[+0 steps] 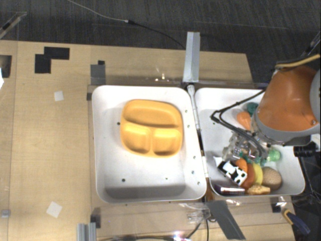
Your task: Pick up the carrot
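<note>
We see two white bins side by side: the left bin (108,134) holds a yellow divided tray (151,127), the right bin (205,109) a heap of toy food crowded toward five o'clock. The arm (290,102) leans in from three o'clock, its bulk covering much of that bin. The gripper (243,149) sits low over the heap. The carrot (243,170), we judge, is the orange piece just below it, beside a yellow banana (258,173) and a black-and-white toy (233,171). How wide the claw stands we cannot tell.
</note>
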